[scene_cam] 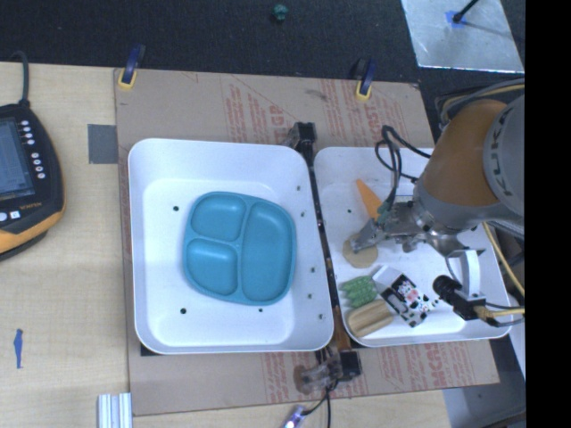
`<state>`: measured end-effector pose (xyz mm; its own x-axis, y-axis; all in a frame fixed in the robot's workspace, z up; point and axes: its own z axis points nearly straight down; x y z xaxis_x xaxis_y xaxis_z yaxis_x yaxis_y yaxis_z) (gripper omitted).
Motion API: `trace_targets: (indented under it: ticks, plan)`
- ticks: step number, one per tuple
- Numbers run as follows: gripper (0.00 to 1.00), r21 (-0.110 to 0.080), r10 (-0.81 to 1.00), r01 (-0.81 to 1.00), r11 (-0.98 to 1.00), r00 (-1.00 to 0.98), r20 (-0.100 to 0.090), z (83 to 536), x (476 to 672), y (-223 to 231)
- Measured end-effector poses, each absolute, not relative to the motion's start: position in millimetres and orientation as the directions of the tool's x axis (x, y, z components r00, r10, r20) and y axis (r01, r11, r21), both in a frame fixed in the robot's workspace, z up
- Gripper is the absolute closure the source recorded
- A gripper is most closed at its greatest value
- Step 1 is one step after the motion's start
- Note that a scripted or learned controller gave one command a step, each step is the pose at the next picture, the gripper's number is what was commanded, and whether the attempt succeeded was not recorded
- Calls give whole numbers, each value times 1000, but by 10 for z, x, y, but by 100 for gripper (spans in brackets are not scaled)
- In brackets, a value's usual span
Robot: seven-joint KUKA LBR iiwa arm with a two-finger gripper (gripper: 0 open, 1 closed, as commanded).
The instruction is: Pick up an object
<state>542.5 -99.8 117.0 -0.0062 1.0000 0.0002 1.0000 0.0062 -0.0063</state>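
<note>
Robotics lab: clamped cardboard bench [268,96], teach pendant [22,181] (orange-rimmed), white bins [152,176].

So the grey KUKA arm with the orange band above its wrist [473,154] came in from the right side of the frame and was bent down low over the right-hand shallow white bin [339,172], with the bulky rounded orange-and-grey part sitting highest in view. Its wrist angled down and to the left, and black cables looped off the upper side of it. The metal two-finger gripper [364,242] was at the very end, pointing left and down toward the bin floor, and honestly the jaw state was too murky to call.
</note>
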Motion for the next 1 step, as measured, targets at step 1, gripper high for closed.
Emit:
trace_targets:
  ticks: [1]
  plan:
    - [0, -3, 1000, 1000, 5, -5, 0, 914, 6040, -1119]
